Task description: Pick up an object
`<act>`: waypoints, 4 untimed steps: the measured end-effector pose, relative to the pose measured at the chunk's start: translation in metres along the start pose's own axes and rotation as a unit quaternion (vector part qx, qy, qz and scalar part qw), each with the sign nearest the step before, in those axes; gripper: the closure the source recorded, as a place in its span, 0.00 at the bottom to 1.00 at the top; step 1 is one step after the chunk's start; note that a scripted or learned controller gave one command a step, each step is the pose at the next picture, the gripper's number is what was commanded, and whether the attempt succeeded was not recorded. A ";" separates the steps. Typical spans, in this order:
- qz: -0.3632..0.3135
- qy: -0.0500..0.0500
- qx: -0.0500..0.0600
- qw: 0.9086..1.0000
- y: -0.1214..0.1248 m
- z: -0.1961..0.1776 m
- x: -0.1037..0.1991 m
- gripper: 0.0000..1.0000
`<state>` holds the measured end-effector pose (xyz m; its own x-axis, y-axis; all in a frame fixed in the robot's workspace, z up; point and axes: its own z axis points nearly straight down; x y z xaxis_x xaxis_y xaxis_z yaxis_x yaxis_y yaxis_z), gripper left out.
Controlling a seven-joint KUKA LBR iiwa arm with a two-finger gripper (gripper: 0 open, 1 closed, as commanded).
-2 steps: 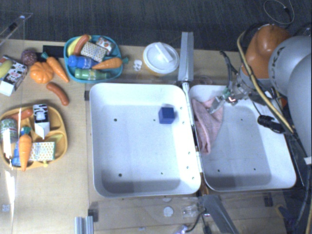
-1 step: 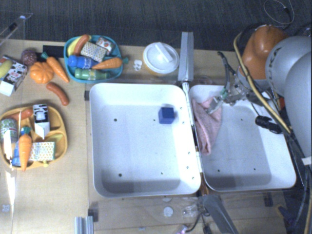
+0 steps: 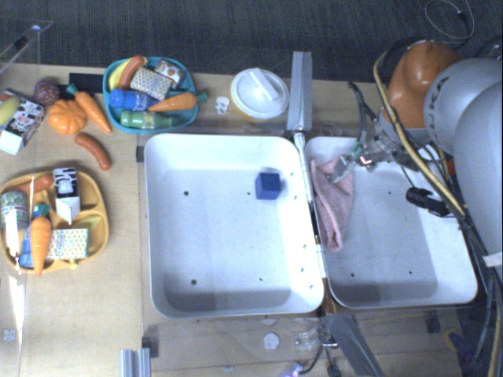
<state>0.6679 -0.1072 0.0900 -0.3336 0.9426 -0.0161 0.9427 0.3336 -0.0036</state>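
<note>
So the gripper (image 3: 346,167) is down in the right bin (image 3: 409,289), right at the top end of the pink cloth (image 3: 332,206) that's bunched along the bin's left wall. Honestly can't tell if the jaws are apart, together or pinching fabric; it's too small and cluttered by cables there.

What could go wrong: cloth is floppy, so a pinch on one thin fold could slip out as soon as the arm lifts, or it grabs just a corner and the rest drags along the wall and snags on the divider between the bins. The jaws could also close on nothing if they sit beside the fold instead of around it.

The other candidate is the blue cube (image 3: 269,185) in the left bin (image 3: 220,289), well apart from the gripper. Small, rigid, flat faces, probably easier to grab, though a hard little block can squirt sideways on that smooth white plastic floor.

The cloth looks soft and nubby like a towel, long and crumpled. Both bins are glossy, shallow, with rounded corners, sitting on a pale wooden desk (image 3: 122,289).
</note>
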 end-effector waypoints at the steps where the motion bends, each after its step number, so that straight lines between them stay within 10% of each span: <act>1: -0.003 0.002 -0.006 1.000 0.005 -0.012 0.004 1.00; 2: -0.012 0.007 -0.004 1.000 -0.044 -0.006 0.022 1.00; 3: -0.027 0.007 -0.006 1.000 0.016 -0.107 0.049 1.00; 4: -0.326 0.005 -0.008 0.945 0.014 -0.097 0.034 1.00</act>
